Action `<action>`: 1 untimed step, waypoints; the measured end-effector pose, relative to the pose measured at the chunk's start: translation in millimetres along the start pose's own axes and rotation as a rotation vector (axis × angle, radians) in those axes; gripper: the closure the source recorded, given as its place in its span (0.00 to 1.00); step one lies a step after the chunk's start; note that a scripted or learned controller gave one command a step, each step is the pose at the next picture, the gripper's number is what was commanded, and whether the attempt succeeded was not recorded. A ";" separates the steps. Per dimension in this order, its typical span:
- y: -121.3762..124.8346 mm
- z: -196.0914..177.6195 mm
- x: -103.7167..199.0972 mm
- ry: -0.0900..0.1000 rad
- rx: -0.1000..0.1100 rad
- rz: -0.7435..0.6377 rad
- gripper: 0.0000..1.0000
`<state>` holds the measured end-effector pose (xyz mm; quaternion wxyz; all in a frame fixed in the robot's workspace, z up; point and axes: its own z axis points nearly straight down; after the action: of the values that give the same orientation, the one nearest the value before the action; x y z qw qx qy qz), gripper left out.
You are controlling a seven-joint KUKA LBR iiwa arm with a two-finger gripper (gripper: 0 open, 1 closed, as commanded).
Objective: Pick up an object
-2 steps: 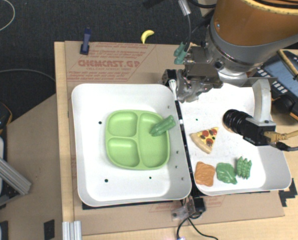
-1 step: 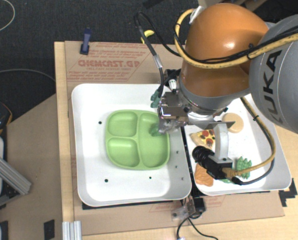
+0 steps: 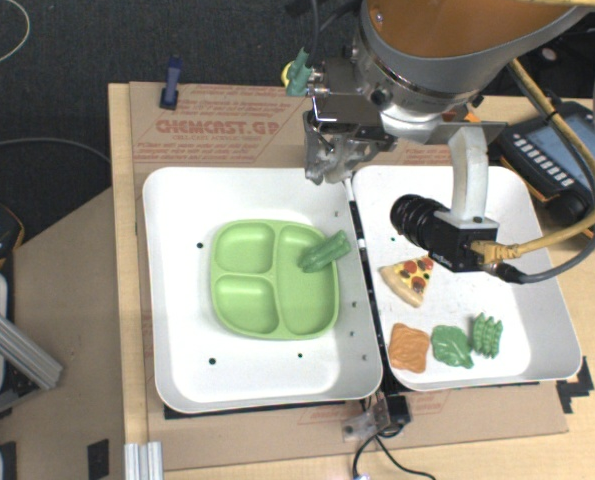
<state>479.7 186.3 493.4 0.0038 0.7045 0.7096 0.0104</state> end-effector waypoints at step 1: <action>0.5 -44.5 41.3 -0.005 0.013 0.002 1.00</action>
<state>479.1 227.1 538.3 0.0010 0.7051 0.7091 0.0042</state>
